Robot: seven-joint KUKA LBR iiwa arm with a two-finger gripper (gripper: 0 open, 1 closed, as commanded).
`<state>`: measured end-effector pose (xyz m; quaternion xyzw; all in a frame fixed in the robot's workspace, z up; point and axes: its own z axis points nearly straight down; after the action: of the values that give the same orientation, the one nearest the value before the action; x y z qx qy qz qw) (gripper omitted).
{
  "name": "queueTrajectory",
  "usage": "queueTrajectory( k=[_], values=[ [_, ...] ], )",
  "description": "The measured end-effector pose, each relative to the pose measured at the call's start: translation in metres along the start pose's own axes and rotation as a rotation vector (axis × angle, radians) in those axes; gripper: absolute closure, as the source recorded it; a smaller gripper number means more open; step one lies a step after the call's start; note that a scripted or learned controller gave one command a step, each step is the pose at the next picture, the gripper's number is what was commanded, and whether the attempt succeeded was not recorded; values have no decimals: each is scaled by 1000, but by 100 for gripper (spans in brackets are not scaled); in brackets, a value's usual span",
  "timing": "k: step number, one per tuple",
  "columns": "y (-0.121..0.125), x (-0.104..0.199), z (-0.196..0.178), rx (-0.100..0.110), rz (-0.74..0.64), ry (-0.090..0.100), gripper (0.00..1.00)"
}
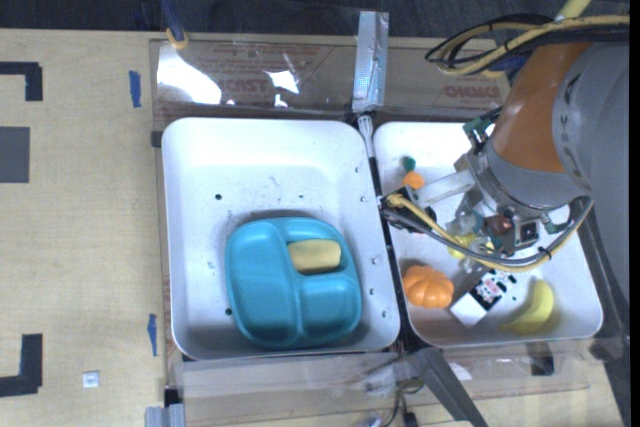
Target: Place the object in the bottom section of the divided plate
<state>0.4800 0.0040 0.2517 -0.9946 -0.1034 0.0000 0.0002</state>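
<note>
Arm [560, 115] cut off at right edge, covers much of right bin [585, 315]; jaws hidden under wrist; small orange item [413, 181] unclear.

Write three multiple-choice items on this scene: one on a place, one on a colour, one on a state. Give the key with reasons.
1. Where does the divided plate sit?
A. left bin
B. right bin
C. on the bench outside the bins

2. What colour is the plate?
A. red
B. turquoise blue
C. black

3. What lies in the plate's upper right section?
A. a yellowish object
B. a green cup
C. a black cable

Key: 1 A, the plate rests on the floor of the left bin. 2 B, its whole surface is turquoise blue. 3 A, the yellowish object lies there, while the gripper is over the right bin near the orange pumpkin.
</note>
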Motion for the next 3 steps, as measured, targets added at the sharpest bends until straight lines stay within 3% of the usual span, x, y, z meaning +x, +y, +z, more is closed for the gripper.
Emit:
queueTrajectory(
  k=[1, 2, 3],
  values=[
    [-62, 48, 16, 1, 0, -2, 100],
    [15, 5, 23, 2, 10, -7, 100],
    [-30, 6, -4, 0, 2, 0, 100]
  ],
)
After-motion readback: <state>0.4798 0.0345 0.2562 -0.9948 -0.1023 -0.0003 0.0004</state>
